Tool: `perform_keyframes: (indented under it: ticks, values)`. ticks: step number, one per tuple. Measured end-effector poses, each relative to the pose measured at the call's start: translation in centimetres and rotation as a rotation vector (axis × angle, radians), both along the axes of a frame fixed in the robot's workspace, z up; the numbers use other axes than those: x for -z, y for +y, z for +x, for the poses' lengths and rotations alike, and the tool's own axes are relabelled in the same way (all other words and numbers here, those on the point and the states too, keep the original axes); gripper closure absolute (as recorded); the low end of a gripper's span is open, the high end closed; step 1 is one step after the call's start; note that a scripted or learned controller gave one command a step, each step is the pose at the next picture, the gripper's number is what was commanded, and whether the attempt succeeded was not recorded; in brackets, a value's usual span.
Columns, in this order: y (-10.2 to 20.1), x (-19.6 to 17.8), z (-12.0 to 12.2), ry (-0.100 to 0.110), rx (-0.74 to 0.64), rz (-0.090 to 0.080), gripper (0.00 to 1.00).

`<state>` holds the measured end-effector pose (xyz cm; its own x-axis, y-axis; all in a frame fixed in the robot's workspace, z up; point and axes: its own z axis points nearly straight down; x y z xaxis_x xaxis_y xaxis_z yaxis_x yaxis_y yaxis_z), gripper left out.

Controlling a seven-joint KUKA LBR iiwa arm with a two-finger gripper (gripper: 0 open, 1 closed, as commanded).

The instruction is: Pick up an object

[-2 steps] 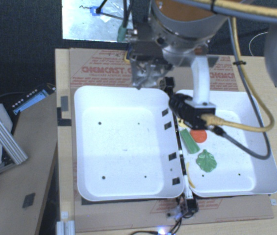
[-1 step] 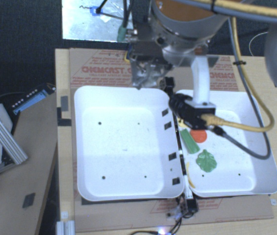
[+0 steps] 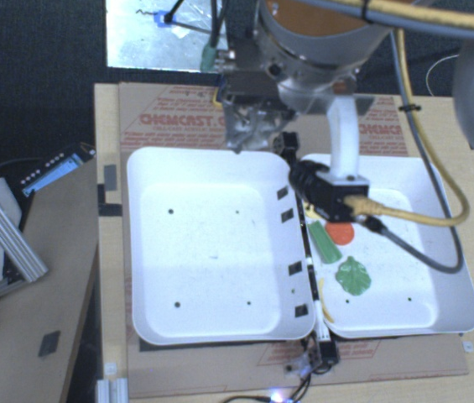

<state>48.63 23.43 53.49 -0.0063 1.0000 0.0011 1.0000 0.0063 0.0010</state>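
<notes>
Objects worth picking lay lower right of our gripper (image 3: 252, 134), open or closed we could not tell, at the upper rim of the left bin (image 3: 195, 154): orange disc (image 3: 340, 233) nearest, green stick (image 3: 326, 247) slanting beside it, green leaf (image 3: 354, 276) farthest, all in the right bin (image 3: 408, 296).

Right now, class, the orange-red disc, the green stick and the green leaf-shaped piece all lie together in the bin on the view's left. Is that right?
Not quite: the bin is wrong. The camera view shows the orange-red disc, the green stick and the green leaf-shaped piece all lying together in the bin on the view's right.
</notes>
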Motion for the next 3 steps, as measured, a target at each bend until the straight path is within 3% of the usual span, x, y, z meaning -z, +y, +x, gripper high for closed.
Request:
perform_keyframes:
  ticks: [3]
  values:
    - [0.0, 0.0, 0.0, 0.0, 0.0, 0.0, 1.0]
